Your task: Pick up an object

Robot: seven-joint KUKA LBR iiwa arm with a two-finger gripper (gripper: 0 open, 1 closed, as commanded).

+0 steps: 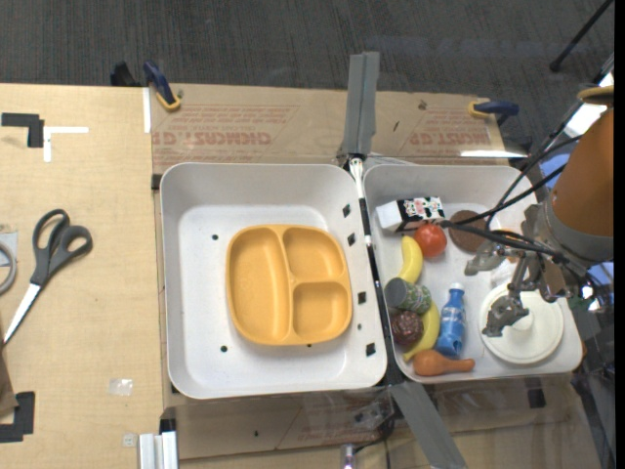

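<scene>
The right bin holds several small items. Among them are a black-and-white carton, a red tomato, a yellow banana, a blue bottle and an orange carrot-like piece. A second banana lies beside a dark red fruit. A white round dish sits at the bin's right side. My gripper hangs over the dish's left edge, to the right of the blue bottle. I see nothing held in it.
The left bin carries a yellow divided plate. Scissors lie on the wooden bench at far left. Cables run from the arm across the right bin's upper right. A brown object lies near the tomato.
</scene>
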